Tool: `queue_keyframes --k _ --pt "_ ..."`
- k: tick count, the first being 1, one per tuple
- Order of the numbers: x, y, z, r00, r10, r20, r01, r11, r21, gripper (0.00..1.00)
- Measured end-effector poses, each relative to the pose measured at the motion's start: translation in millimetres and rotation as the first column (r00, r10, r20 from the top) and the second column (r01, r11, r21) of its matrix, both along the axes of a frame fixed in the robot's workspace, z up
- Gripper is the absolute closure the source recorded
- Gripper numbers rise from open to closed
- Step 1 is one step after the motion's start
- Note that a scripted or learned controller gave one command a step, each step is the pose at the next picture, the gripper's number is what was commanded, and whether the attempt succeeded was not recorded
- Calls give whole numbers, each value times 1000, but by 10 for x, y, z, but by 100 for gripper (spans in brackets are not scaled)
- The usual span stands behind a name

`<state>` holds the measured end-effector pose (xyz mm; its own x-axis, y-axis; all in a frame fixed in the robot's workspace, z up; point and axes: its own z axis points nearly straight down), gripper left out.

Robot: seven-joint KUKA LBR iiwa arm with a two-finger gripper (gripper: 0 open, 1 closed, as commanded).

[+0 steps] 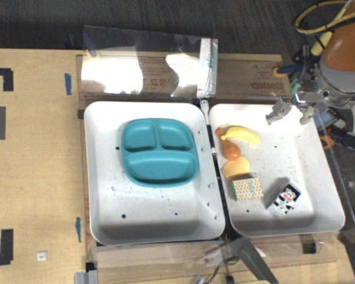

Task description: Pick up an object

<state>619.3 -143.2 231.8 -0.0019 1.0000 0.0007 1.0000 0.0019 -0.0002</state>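
tray (160, 152) in left bin (100, 176), banana (242, 135) in right.

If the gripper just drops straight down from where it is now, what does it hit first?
Most likely bare floor of the right bin. The gripper hangs near its back edge, apart from the banana; depth is unclear.
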Motion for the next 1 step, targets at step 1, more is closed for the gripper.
queue_keyframes --k 1 --pt "410 208 493 962 -273 4 273 962 -1 0"
